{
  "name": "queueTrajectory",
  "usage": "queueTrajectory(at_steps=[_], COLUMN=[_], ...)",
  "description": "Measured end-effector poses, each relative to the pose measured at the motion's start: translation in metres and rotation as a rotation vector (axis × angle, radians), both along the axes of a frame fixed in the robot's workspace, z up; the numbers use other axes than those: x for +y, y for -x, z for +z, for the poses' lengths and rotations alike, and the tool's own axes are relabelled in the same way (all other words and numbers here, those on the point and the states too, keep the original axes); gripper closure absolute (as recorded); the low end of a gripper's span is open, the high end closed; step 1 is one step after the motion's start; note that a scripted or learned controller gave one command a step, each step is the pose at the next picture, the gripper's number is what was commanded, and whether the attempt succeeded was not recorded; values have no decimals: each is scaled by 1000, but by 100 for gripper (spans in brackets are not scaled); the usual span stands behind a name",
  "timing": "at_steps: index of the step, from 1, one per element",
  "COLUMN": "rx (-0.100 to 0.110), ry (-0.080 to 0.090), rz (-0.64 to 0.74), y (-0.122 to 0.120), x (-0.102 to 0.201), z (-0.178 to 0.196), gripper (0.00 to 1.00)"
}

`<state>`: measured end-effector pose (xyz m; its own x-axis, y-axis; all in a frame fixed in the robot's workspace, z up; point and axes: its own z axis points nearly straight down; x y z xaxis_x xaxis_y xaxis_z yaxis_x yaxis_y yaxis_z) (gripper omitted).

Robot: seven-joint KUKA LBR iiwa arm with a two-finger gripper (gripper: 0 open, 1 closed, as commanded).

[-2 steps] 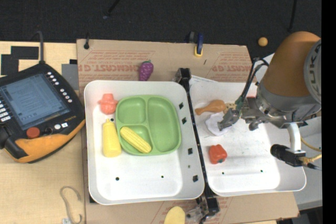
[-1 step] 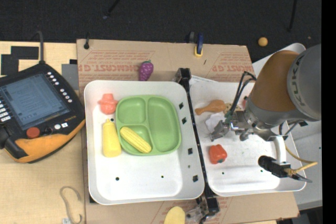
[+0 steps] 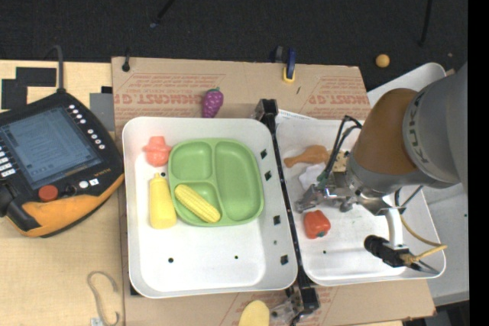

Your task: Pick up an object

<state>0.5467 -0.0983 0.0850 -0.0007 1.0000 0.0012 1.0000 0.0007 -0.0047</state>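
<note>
red obj [image 3: 316, 224]: in right bin [image 3: 428, 256], near its left wall, just below the fingers [image 3: 312, 199], apparently apart from them.
tan piece [image 3: 307, 156]: same bin, above the fingers, near.
hidden: wrist covers bin's mid; red obj's kind unclear, small.
gripper [image 3: 315, 198]: metal fingers point left, low over bin floor; can't tell how far apart; nothing seen between them.
left bin [image 3: 145, 263]: green tray [image 3: 237, 183], corn [image 3: 197, 202], yellow bottle [image 3: 161, 202].
</note>
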Motion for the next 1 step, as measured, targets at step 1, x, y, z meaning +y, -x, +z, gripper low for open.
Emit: queueTrajectory(at_steps=[1], rx=[-1], ry=[-1], rz=[-7], y=[0], x=[-2], z=[12], gripper=[100])
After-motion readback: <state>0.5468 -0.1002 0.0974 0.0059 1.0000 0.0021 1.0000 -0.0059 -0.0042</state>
